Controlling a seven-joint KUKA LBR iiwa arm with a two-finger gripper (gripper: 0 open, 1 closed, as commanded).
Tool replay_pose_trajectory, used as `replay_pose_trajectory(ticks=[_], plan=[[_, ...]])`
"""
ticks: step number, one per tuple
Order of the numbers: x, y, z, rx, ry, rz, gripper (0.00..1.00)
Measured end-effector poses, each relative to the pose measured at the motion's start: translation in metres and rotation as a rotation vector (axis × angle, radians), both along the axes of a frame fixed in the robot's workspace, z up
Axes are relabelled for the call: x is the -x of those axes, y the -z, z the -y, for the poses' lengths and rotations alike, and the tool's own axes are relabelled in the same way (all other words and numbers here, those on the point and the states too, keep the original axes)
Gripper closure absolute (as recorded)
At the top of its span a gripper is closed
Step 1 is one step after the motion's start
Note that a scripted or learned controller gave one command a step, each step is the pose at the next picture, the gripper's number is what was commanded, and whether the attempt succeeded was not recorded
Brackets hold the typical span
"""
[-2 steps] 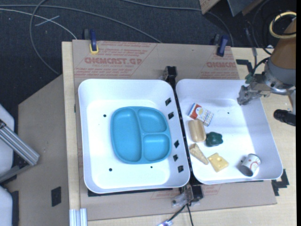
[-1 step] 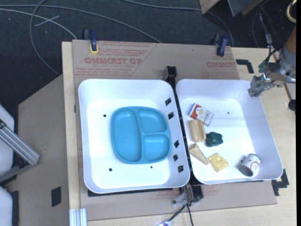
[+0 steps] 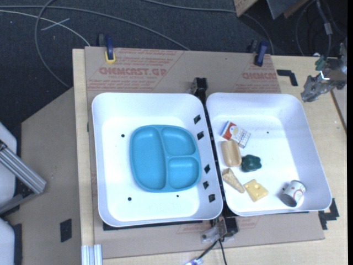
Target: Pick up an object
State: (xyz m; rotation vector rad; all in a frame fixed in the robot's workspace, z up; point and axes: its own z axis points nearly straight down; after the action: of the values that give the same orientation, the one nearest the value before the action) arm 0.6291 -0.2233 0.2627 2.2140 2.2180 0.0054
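Cardboard-topped bench (image 3: pixel 138 65); gripper (image 3: pixel 319 84) parked beyond right white bin (image 3: pixel 309 148), finger state unclear; small dark-green lump (image 3: pixel 251 163) lies down-left of it.

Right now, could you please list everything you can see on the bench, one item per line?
Bins: two, white, side by side on the bench.
Divided plate: one, blue, left bin.
Small carton: one, white and red, right bin, upper left.
Bread roll: one, tan, below the carton.
Dark green item: one, right of the roll.
Wedge: one, tan, near the divider.
Cheese piece: one, yellow.
Cup: one, white, on its side, lower right.
Clamps: two, blue, back edge.
Gripper: one, grey, far right, outside the bins.
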Motion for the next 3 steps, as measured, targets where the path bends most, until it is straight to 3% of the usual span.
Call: replay_pose_trajectory(ticks=[1, 3], plan=[[-0.001, -0.032, 0.0, -0.001, 0.0, -0.002, 1.0], [0.008, -0.031, -0.109, -0.006, -0.004, -0.01, 1.0]])
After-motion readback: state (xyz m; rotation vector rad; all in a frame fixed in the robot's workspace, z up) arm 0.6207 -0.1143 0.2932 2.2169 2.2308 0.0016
